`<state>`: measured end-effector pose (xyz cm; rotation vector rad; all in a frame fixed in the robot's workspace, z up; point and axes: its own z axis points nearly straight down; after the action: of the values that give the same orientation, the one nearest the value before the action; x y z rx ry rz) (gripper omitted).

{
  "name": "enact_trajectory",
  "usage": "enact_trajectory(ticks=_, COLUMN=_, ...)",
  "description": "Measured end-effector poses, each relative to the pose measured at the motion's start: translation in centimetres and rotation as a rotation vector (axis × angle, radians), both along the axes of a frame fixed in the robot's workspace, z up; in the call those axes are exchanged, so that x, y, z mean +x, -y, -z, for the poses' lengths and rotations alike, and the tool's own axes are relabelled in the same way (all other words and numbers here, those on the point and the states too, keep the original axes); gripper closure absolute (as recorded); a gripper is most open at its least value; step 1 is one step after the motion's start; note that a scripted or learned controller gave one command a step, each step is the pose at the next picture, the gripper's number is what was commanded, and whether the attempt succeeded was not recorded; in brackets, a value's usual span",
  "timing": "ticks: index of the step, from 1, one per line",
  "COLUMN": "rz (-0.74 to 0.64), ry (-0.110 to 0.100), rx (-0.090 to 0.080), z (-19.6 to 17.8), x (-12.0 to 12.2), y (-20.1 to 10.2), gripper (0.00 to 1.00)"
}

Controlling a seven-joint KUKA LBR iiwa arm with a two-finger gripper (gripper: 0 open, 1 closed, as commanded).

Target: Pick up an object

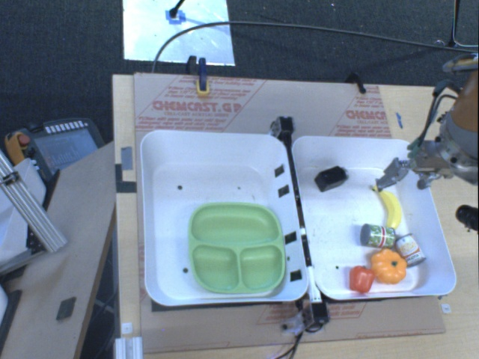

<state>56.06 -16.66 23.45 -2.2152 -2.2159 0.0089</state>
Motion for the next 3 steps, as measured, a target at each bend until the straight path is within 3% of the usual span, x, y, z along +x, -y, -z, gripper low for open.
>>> enact_trajectory(ticks=1, rz=-0.003, ry=0.011, rx=-0.002, z=-0.6, x=0.2, y=0.0, gripper=0.0)
enact_trajectory(ticks=3, rz=-0.001, ry=0.007, rx=-0.001, z=7.8, x=0.6, y=-0.6, gripper=0.0)
